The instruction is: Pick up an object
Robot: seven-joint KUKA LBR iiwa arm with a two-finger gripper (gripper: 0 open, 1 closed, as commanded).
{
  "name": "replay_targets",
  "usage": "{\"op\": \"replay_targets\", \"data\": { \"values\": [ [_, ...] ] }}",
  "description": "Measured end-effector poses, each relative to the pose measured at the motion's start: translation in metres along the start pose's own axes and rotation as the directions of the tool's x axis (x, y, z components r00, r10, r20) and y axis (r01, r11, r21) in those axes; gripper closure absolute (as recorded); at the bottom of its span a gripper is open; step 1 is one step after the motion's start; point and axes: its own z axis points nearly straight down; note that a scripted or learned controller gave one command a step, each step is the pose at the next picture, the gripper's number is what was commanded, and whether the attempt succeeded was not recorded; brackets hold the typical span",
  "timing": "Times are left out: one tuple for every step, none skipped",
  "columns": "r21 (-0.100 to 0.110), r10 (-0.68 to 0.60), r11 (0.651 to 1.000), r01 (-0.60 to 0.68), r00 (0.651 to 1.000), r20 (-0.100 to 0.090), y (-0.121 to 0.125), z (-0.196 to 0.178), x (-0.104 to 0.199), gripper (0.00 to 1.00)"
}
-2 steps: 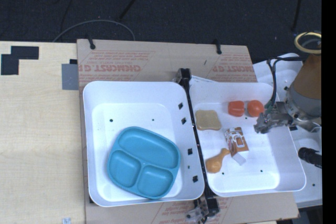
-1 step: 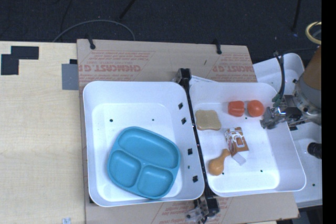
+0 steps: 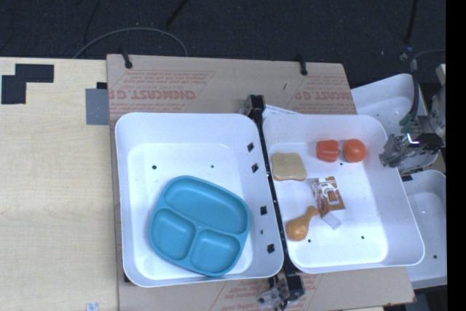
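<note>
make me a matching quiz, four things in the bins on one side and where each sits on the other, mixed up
Things:
1. blue divided plate
2. slice of bread
3. two orange-red pieces
4. snack packet

Places:
A. right bin, far side, toward the arm
B. right bin, middle, just nearer the camera than the bread
C. left bin
D. right bin, beside the divider between the bins

Pairs: 1-C, 2-D, 3-A, 4-B

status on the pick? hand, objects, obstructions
Hand at right bin's right edge, nothing seen in it. Tomato pieces, bread, snack packet, drumstick lie loose. Nothing blocking.
</note>
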Motion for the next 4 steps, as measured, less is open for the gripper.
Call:
{"op": "replay_targets", "data": {
  "values": [
    [0.004, -0.001, 1.000, 0.001, 1.000, -0.002, -0.007, 0.019, 0.051, 1.00],
    [0.003, -0.001, 1.000, 0.001, 1.000, -0.002, -0.007, 0.021, 0.097, 1.00],
    [0.005, 0.000, 1.000, 0.000, 1.000, -0.002, -0.026, 0.032, 0.149, 1.00],
    [0.004, -0.001, 1.000, 0.001, 1.000, -0.002, -0.031, 0.028, 0.200, 1.00]
  ]
}}
